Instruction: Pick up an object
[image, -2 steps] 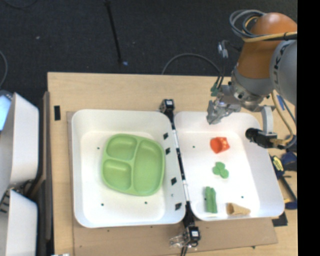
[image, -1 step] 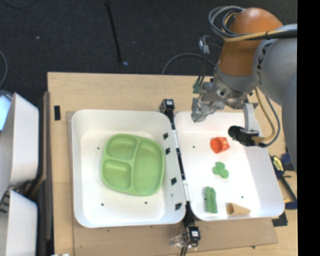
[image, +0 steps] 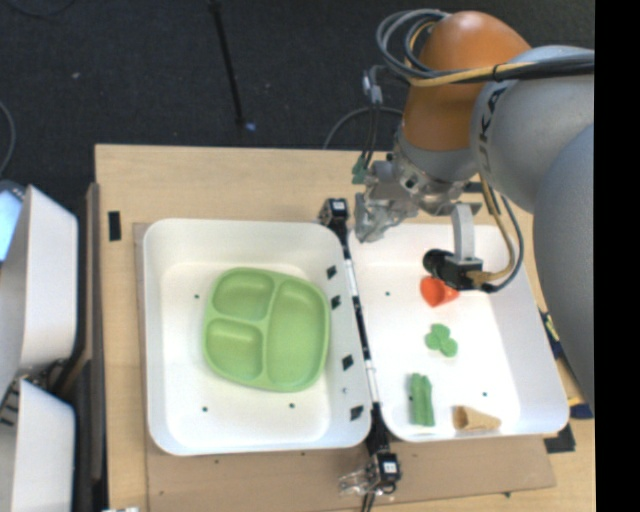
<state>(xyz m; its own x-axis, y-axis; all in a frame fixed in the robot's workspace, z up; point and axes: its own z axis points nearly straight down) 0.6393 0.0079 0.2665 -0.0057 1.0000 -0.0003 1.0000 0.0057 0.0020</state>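
Overhead, the bench (image: 220, 165) carries two white bins side by side. The left bin (image: 160, 400) holds a green divided plate (image: 267, 328), lying flat near its middle. The right bin (image: 500, 370) holds four small things, all apart from one another: a red piece (image: 435, 292) toward the far side, a green lump (image: 441, 340) just nearer than it, a green bar (image: 421, 399) near the near-left corner, and a tan wedge (image: 475, 419) at the near rim, just right of the bar. The arm (image: 560, 150) reaches in from the right. Its gripper (image: 370, 225) hangs over the far-left corner of the right bin, beside the rim shared by the bins and left of the red piece. Whether the gripper is open or closed cannot be told, and no object is seen in its grasp.
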